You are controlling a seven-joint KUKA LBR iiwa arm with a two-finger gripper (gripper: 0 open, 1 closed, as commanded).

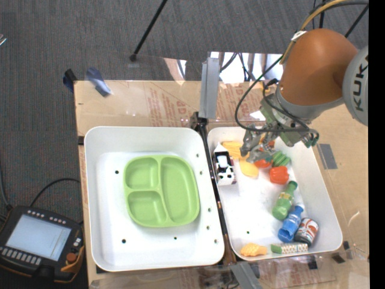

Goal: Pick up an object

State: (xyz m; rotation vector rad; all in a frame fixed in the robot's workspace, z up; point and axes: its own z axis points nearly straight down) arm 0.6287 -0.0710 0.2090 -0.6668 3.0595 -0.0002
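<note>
Here the arm [319, 65] reaches in from the right and hangs over the far part of the right bin [322, 182], with its gripper [260, 144] low among the toys there. How far the claw stands open cannot be told, nor whether it has hold of anything; its tip is lost against the clutter under it.

Just below the gripper lie a yellow piece [248, 168], a small red toy [262, 162], a green toy [280, 159] and an orange-red block [278, 174], all close together. A black-and-white cow toy [224, 168] lies at the bin's left wall. Toward the near right lie a green bottle [284, 201], a blue bottle [291, 223] and a red-and-white can [307, 231], one just beside the next. An orange toy [253, 250] lies near the bin's near rim.

The left bin [105, 149] holds a green divided plate [161, 190], lying flat near its middle. A teach pendant [37, 239] rests on the floor at the near left.
</note>
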